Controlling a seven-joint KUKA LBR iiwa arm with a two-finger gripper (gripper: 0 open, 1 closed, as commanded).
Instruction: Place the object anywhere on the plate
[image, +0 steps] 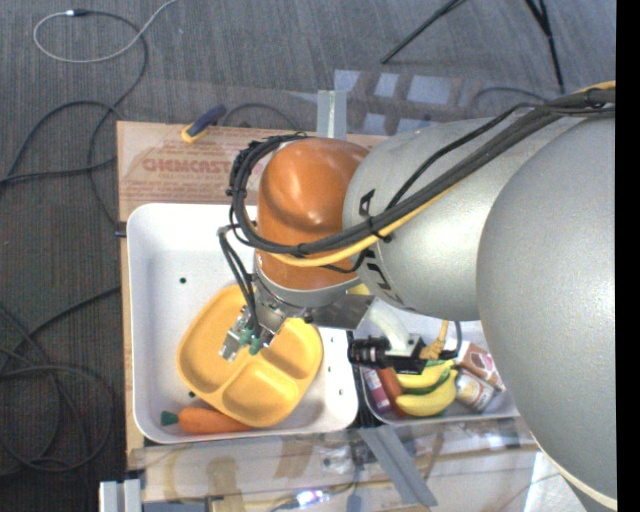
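Camera view: arm over left bin, gripper low above yellow divided plate, approx plate centre. Jaw state: cannot tell, too small and blurred. Carrot lies on bin floor at near edge, just beside plate's near rim, not on plate. Right bin: bananas w/ other items, part hidden by arm.

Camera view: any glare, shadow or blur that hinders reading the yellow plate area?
Camera view: even light, focus soft overall; mild sheen on the orange band of the arm; the gripper is small and blurry over the yellow divided plastic plate; the orange carrot lies in faint shade.
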